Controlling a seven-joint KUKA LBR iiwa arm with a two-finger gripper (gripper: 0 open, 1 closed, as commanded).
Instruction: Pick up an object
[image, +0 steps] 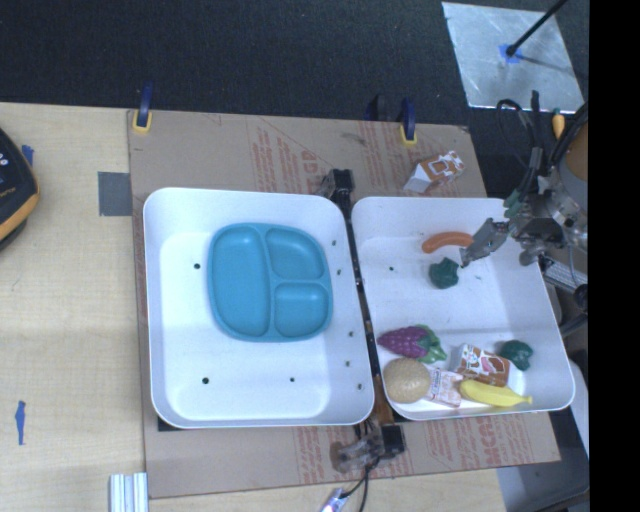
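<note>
My gripper (497, 254) hangs over the back right of the right bin (500, 310), its fingers open with nothing between them. One fingertip (468, 257) points down-left, close to an orange sausage (446, 241) and a dark green broccoli piece (444, 274). Along the bin's front lie purple grapes (408, 342), a tan round potato (406, 380), a small carton (483, 363), a yellow banana (495, 397) and a green vegetable (517, 352).
The left bin (180, 330) holds a blue divided plate (270, 280). A small snack carton (436, 172) lies on the cardboard behind the right bin. Clamps (341, 183) sit between the bins at the back and front. A yellow-black device (12, 195) lies at the far left.
</note>
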